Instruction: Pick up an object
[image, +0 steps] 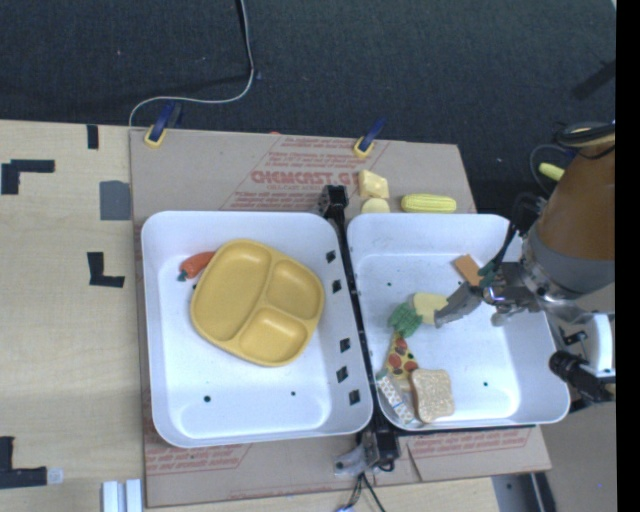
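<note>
Several small food toys lie in the right bin (520, 395): a pale yellow piece (430, 303) touching a green one (405, 319) at its eight o'clock, a pizza slice (400, 358) and a bread slice (433, 393) toward six. The gripper (452, 307) reaches in from three o'clock, its tip against the yellow piece, probably the chosen target. Whether its jaws are apart or together, I cannot tell. A yellow divided plate (258, 301) fills the left bin (165, 330).

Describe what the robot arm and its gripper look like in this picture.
The arm is bulky and rounded, with a wide orange band above a grey wrist section. Dark cables loop beside it. The gripper is made of slim, dark grey metal parts reaching out from the wrist, with small mechanical fittings where it joins the arm.
</note>
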